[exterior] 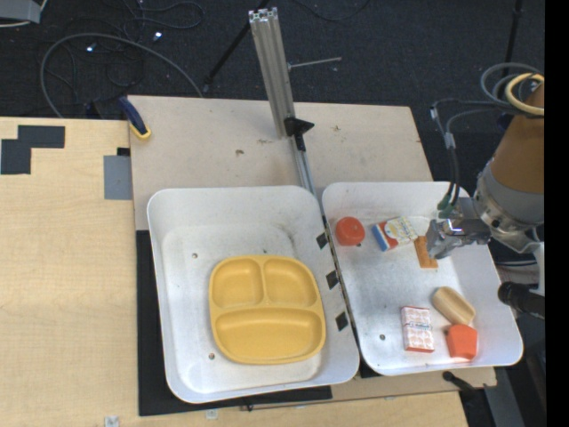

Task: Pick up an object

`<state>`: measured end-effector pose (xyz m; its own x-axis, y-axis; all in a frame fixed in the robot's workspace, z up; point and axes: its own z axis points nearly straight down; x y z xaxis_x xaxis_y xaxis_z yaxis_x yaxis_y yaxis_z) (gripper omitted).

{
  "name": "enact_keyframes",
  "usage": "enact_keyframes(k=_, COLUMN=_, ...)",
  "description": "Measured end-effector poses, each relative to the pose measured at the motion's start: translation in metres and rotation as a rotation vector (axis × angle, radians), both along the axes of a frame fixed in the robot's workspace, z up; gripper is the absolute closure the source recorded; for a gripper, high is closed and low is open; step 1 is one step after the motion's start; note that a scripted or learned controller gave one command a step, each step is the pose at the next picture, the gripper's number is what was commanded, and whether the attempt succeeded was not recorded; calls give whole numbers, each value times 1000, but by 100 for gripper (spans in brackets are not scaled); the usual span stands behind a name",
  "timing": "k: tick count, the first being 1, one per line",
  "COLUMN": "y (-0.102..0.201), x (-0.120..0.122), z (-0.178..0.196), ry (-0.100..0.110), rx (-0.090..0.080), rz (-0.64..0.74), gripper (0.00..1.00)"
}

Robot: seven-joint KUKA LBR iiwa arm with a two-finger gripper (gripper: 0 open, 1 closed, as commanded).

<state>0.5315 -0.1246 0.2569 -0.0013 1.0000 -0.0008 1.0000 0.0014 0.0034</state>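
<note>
In the right bin (pixel 382 283) lie a red round object (pixel 349 230), a white, blue and red carton (pixel 396 232), a small orange-brown block (pixel 425 253), a tan bread roll (pixel 453 306), a pink patterned box (pixel 417 328) and an orange-red block (pixel 461 341). My gripper (pixel 442 238) hangs low over the bin's right part, right beside the orange-brown block and next to the carton. The view does not resolve its fingers.
The left bin (pixel 178 238) bears a yellow divided plate (pixel 265 308). A metal post (pixel 274 69) rises behind the bins. The arm with its orange band (pixel 520 149) comes in from the right edge. Cables lie on the dark floor at the back.
</note>
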Motion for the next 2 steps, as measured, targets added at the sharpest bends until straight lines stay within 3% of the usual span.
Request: enact_keyframes(k=2, y=96, x=19, z=-12, ry=6, rx=2, rz=3, gripper=100)
